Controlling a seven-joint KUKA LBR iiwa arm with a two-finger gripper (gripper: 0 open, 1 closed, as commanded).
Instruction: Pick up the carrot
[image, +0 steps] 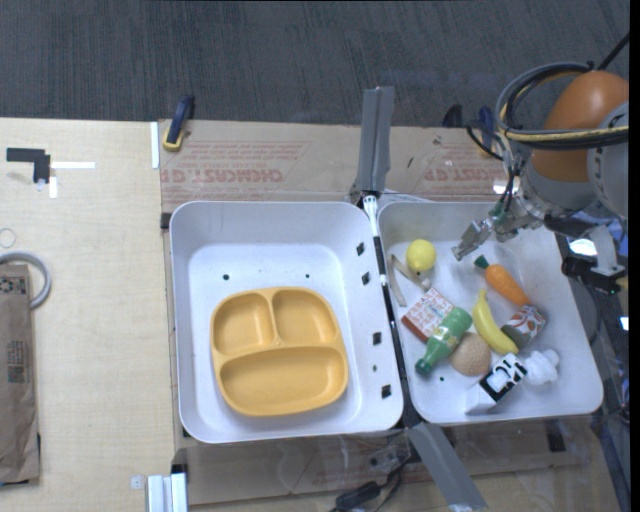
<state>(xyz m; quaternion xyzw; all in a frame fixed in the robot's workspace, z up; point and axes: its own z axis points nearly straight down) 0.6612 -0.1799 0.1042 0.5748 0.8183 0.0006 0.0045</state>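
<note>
Showed a short orange carrot (506, 286) with a small green stub at its upper-left end. Lay on the floor of the right white bin (572, 400), in the upper right part, slanted from upper left down to lower right. Sat just beside a yellow banana (490, 323) at its lower left and close above a brown-and-white packet (525, 323). Shared the bin with a yellow lemon (421, 255) well to its left, a red-and-white box (429, 312), a green bottle (443, 341), a round tan item (470, 355) and a black-and-white bottle (511, 375). Reached in from the right with the grey arm (570, 175), orange band uppermost, bent down over the bin's far right corner. Held the claw (482, 236) tilted down and to the left, just up and left of the carrot's green end, near it but not visibly touching. Could not tell whether the claw was apart or together; gripped nothing visible. Had beside it, on the counter (80, 300), the left white bin (190, 300) with a yellow divided plate (280, 350).
</note>
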